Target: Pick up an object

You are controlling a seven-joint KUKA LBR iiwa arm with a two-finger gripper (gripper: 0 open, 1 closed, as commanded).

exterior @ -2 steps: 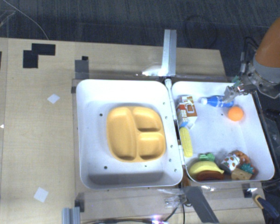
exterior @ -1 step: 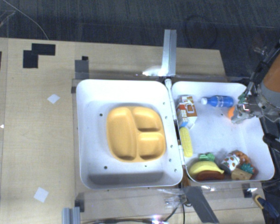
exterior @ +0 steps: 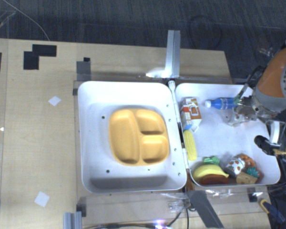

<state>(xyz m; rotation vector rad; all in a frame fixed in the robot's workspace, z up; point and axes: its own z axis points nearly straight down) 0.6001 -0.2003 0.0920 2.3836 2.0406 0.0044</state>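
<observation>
1. The counter (exterior: 33, 142) carries two shallow white bins side by side: the left bin (exterior: 90, 142) and the right bin (exterior: 219, 137), which meet along a shared rim near the middle of the view.
2. In the left bin lies a yellow divided tray (exterior: 138, 136), set roughly in the middle, with one long compartment on its left and two smaller ones on its right.
3. The arm (exterior: 279, 78) comes in from the right edge, its orange band above the grey wrist, and the claw (exterior: 240, 112) hangs over the upper right part of the right bin.
4. Whether the claw is spread or closed cannot be told from here; nothing can be made out between its tips.
5. A clear water bottle with a blue label (exterior: 220, 103) lies on its side in the upper part of the right bin, its long axis running nearly left to right, the white cap end pointing left and the other end reaching under the claw.
6. A small carton (exterior: 190, 112) lies just inside the right bin's left wall, its long axis running up and down the view.
7. Below it a corn cob (exterior: 190, 144) lies along the same wall, long axis also up and down the view.
8. At the near left corner a banana (exterior: 210, 168) rests on a dark red item (exterior: 212, 179).
9. Just beside these, to the right, sits a cluster of small toys (exterior: 243, 168) in white, orange and tan; their kinds are too small to tell.
</observation>
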